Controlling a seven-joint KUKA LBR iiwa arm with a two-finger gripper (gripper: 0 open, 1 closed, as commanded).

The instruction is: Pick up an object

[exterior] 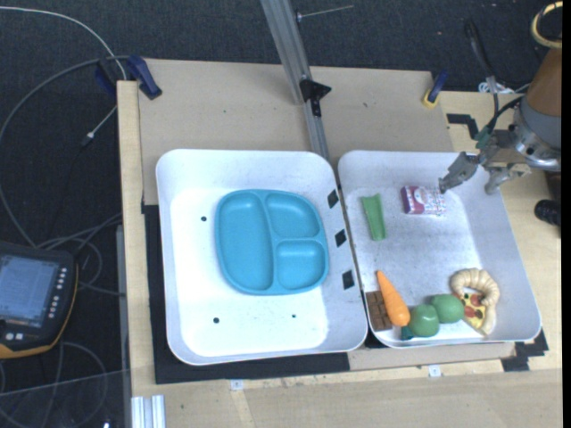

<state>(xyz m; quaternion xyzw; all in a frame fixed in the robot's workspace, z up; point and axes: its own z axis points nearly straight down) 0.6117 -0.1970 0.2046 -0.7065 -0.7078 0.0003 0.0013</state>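
My gripper [473, 176] hangs over the right bin [500, 239], fingers spread, just beside a small pink-and-white packet [421, 201]. A green block [374, 217] lies nearby; a carrot [393, 299] sits lower. The left bin [178, 239] holds a blue divided plate [270, 241].

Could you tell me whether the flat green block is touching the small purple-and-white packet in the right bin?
Apart. The camera view shows bare white bin floor between the flat green block and the purple-and-white packet.

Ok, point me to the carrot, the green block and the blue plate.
carrot [393, 299]: camera view, mid-body.
green block [373, 217]: camera view, centre of its top face.
blue plate [237, 243]: camera view, bare floor of its large left compartment.
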